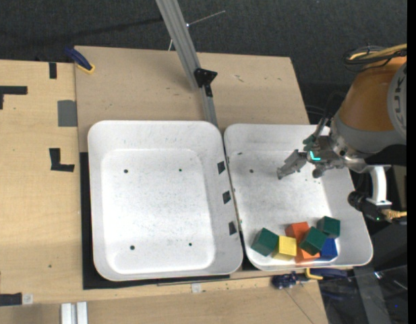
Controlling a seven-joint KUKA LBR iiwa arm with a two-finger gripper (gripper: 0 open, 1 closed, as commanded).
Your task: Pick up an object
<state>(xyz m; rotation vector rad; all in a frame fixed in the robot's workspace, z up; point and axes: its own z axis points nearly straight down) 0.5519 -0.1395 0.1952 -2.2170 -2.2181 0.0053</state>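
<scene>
Blocks: a small huddle of coloured blocks (299,240) lies in the near corner of the right bin (261,147), pressed close to its front rim. Any one of them would serve as the thing to pick up.
Colours: a green block (265,241) sits at the left end of the huddle, a yellow block (286,247) touches it, an orange block (299,231) stands behind, a blue block (330,249) lies at the right end, and two more dark green ones (322,233) lie among them.
Handling: they look like small rigid cubes — probably light, hard and smooth-faced, not fragile. A cube should be taken across two opposite flat faces, not corner to corner, or it may twist out.
Best choice: the green block at the left end looks easiest, since its left side is free; the others touch their neighbours, leaving little room for a finger.
Risk: the bin's rim is just beside the huddle, so a finger could strike it or nudge blocks together.
Gripper: the gripper (296,164) is over the middle of the right bin, well apart from the blocks. Its dark fingers (287,167) point left — I cannot tell how far apart they are; nothing shows between them.
Arm: the grey arm with the orange band (373,103) reaches in from the right.
Left bin: the left bin (100,140) lies beside the right one.
</scene>
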